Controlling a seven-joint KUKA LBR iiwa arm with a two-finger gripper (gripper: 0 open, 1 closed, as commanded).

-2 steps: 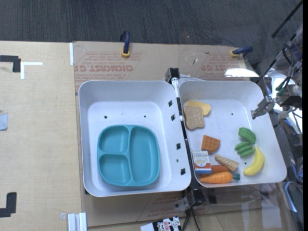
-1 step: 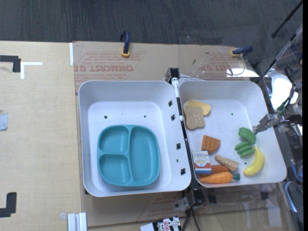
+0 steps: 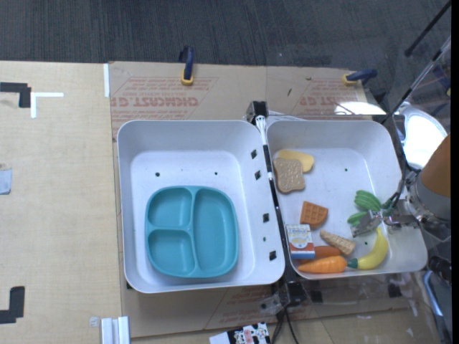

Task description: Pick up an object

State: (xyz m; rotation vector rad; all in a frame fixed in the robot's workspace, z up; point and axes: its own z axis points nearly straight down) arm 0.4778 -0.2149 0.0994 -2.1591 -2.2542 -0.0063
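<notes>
A: Task thing first, which object?
B: None named. Closest to the gripper (image 3: pixel 374 219) is the green leafy piece (image 3: pixel 367 201), right bin (image 3: pixel 337 133), toward its right wall, about midway down. Banana (image 3: pixel 374 251) sits just below it, near the bin's front right corner.
A: Gripper state?
B: Fingers (image 3: pixel 366 225) look narrow, tips low between the green piece and the banana. Nothing visibly clamped between them. Can't call contact with either, too small.
A: Rest of the right bin?
B: Carrot (image 3: pixel 323 264) along the front edge, its leafy end touching the banana's tip. Small carton (image 3: pixel 300 241) just left of it, near the front left corner. Breadstick-like piece (image 3: pixel 337 241) lies between carton and banana, tilted. Waffle square (image 3: pixel 313 213) above the carton. Toast slice (image 3: pixel 289 173) near the left wall, overlapping a yellow piece (image 3: pixel 301 159) behind it.
A: Left bin?
B: Left bin (image 3: pixel 179 138) holds a teal divided plate (image 3: pixel 192 231), three compartments, toward the front.
A: Arm?
B: Arm (image 3: pixel 437 174) comes in over the right wall of the right bin.
A: Around the bins?
B: Cardboard sheet (image 3: pixel 229 92) under both, clamp (image 3: pixel 186 66) on its back edge.
</notes>
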